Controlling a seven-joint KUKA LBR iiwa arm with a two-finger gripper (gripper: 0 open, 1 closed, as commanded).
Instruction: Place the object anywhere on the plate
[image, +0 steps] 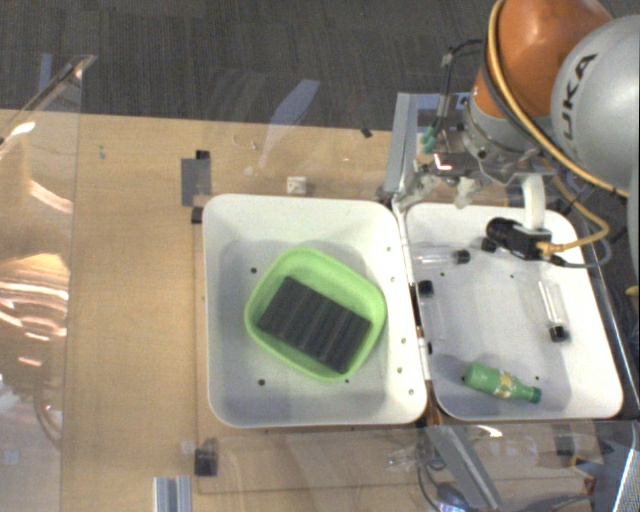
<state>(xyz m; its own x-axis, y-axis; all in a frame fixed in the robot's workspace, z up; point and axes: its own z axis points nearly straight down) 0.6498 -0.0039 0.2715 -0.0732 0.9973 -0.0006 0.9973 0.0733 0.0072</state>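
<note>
Your tool (455, 178) hangs at the far rim of the right shallow white plastic bin (490, 325), close to the corner where the two bins meet. It sits under the grey arm (600, 80) with its orange band (540, 45). From this slanted overhead view you cannot tell how far the tool is open, and you can see nothing held in it.

The light green, rounded-square plastic plate (300, 263) lies in the middle of the left shallow white plastic bin (225, 385), turned at a slant to the bin's walls. A dark grey ribbed rectangular slab (312, 322) lies flat on it and covers most of its floor.

The other loose things are in the right bin, well apart from the plate. A small green plastic bottle (500, 382) lies on its side near the front wall. Its label has a touch of yellow and red. A clear tube with a black cap (440, 257) lies near the bin's far left corner, with the cap pointing toward the bin's middle. A second clear black-capped tube (552, 310) lies along the right wall, cap toward the front. A small black piece (425, 288) rests against the left wall, just below the first tube.

Both bins stand side by side on the pale wooden worktop (120, 300), their inner walls touching. A little white cube (296, 185) sits on the wood just beyond the left bin's far rim.
</note>
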